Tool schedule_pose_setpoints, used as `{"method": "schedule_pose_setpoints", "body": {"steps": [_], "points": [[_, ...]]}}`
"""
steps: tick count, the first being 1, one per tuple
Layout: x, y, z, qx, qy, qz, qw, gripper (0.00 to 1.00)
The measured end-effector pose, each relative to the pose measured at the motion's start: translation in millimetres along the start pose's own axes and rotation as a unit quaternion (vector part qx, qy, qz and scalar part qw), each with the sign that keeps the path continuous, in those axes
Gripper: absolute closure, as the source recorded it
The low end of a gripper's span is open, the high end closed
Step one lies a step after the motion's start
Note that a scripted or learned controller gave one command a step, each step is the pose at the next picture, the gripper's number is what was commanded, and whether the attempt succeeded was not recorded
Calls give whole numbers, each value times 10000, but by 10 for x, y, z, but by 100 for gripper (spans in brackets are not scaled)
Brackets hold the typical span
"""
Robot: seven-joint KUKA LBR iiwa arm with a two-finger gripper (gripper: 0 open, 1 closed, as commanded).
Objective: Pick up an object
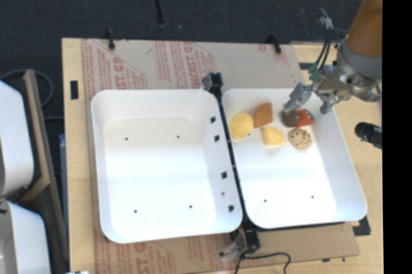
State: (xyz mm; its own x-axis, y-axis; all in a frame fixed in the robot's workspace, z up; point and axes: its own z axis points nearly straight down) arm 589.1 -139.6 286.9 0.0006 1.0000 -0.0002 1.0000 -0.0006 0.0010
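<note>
Gripper sits low at the right bin's 1 o'clock corner, fingers spread, nothing between them, just above a red-and-brown toy. Cookie touches it at 6 o'clock; yellow wedge, lemon, orange-brown block cluster toward 9. Risk: fingers clip the cookie or push the toy aside.

a pale wooden bench carries a printed brown cardboard sheet — on it sit two shallow white plastic bins, left bin and right bin, touching side by side.
</note>
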Motion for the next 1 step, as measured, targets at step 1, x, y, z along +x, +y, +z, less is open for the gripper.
{"method": "schedule_pose_setpoints", "body": {"steps": [1], "points": [[-322, -190, 1923, 70, 13, 12, 10000, 0]]}}
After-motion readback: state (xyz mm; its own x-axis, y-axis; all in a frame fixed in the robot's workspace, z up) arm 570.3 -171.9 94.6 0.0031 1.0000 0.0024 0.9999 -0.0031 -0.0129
